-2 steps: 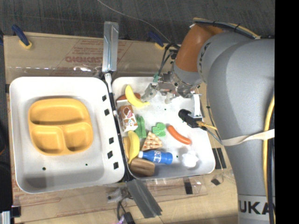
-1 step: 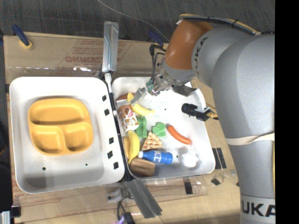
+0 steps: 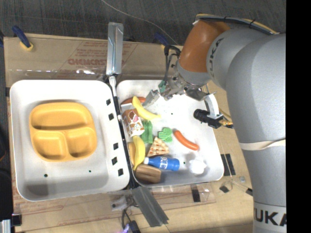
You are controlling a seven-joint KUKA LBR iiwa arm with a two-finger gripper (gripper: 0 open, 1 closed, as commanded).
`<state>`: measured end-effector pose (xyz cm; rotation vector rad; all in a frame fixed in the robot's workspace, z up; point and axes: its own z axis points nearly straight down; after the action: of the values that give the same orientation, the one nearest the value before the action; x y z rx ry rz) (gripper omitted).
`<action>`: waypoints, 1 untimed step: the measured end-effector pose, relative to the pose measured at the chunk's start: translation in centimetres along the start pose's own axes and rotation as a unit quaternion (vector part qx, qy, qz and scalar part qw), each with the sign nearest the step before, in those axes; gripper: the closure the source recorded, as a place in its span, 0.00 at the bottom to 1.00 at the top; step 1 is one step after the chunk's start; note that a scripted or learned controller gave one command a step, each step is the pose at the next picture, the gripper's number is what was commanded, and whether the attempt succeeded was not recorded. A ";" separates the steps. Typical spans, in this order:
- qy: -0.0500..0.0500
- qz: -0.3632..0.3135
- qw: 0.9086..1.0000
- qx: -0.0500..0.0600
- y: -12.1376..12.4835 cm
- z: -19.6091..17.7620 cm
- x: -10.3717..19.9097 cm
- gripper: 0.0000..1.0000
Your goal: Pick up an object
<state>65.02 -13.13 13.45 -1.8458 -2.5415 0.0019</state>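
My gripper [image 3: 159, 94] hangs over the far left part of the right bin [image 3: 210, 144], just above the upper end of a yellow banana [image 3: 144, 109]. Its fingers stand apart with nothing between them, so it is open. Below it lie a printed can [image 3: 133, 122], a green toy [image 3: 165, 134], an orange-red sausage [image 3: 186, 140], a pizza slice [image 3: 158, 148], a second banana [image 3: 138, 151], a blue bottle [image 3: 164, 163], a brown block [image 3: 148, 174] and a white lump [image 3: 197, 166].
The left bin [image 3: 19, 101] holds a yellow divided tray [image 3: 62, 130]. A metal divider [image 3: 114, 47] runs between the bins. The arm's grey body [image 3: 252, 81] covers the bench's right side. The objects crowd the right bin's left and near parts.
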 end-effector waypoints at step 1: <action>-0.013 -0.104 0.994 -0.014 -1.0 2.4 1.8 0.00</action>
<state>63.46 -11.73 11.04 -1.5896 -2.7521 -0.0086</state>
